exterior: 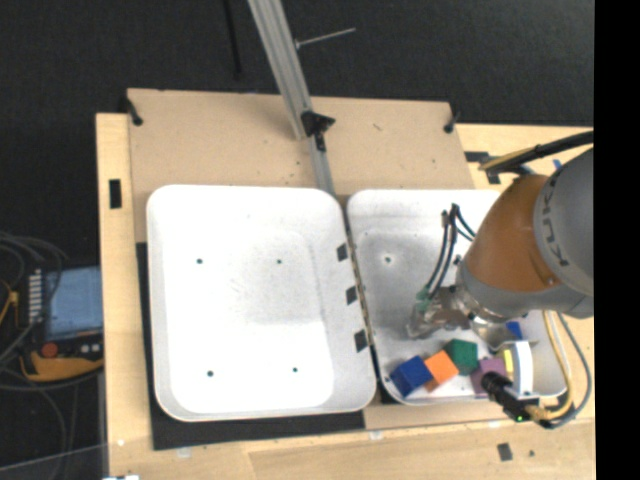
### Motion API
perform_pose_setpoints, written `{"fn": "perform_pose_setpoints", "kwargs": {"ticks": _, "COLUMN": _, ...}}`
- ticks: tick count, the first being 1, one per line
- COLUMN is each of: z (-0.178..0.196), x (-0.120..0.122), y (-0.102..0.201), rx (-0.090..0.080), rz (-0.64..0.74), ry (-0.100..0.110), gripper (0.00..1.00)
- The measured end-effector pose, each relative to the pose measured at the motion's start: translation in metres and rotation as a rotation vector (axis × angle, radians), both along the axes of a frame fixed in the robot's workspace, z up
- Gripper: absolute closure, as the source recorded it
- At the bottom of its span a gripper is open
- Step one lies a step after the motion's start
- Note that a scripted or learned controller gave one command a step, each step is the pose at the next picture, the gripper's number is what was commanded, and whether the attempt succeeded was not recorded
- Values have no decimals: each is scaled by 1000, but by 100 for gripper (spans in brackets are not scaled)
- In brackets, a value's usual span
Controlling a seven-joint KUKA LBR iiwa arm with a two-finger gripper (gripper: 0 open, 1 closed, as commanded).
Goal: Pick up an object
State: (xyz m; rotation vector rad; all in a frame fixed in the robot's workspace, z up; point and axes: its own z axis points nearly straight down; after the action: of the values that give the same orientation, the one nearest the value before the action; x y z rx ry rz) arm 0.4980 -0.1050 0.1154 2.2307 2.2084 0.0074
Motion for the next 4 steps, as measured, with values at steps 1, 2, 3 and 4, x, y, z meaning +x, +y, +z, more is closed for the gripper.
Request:
{"fn": "perform_pose_setpoints", "kwargs": {"ticks": 1, "z": 57, "x": 1, "y": 7, "rx": -2, "rz": 13, "ry": 2, "gripper": 100}}
{"fn": "perform_pose_setpoints", "kwargs": {"ticks": 2, "z": 100, "x": 5, "y": 1, "rx": -3, "rz": 14, "ry": 1, "gripper": 100}}
{"fn": "perform_pose_setpoints", "kwargs": {"ticks": 3, "z": 146, "x": 0, "y": -1, "rx": -3, "rz": 16, "ry": -2, "gripper": 100}}
{"fn": "perform_pose_setpoints", "kwargs": {"ticks": 4, "z": 173, "x": 2, "y": -2, "rx": -2, "rz": 16, "ry": 0, "gripper": 100}}
